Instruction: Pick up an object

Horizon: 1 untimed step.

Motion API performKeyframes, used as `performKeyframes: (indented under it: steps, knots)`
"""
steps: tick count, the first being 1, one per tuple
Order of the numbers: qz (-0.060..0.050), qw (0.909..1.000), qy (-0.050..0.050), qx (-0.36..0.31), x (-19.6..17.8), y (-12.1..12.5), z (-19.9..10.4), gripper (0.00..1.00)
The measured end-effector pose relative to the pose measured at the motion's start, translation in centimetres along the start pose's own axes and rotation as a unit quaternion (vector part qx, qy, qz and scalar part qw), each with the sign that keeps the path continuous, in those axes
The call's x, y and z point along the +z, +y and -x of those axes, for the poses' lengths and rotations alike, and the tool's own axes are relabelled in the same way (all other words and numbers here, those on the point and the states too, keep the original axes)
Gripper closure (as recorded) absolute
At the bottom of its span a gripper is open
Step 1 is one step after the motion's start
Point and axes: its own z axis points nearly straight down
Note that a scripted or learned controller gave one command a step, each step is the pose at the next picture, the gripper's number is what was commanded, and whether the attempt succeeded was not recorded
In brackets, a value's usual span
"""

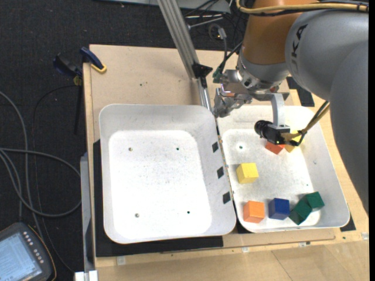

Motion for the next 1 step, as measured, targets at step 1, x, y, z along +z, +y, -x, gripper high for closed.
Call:
performKeyframes:
  steps: [1]
  knots:
    - [0.0,1.0,0.0,-0.001,-0.13,-1.02,-6.03,1.0]
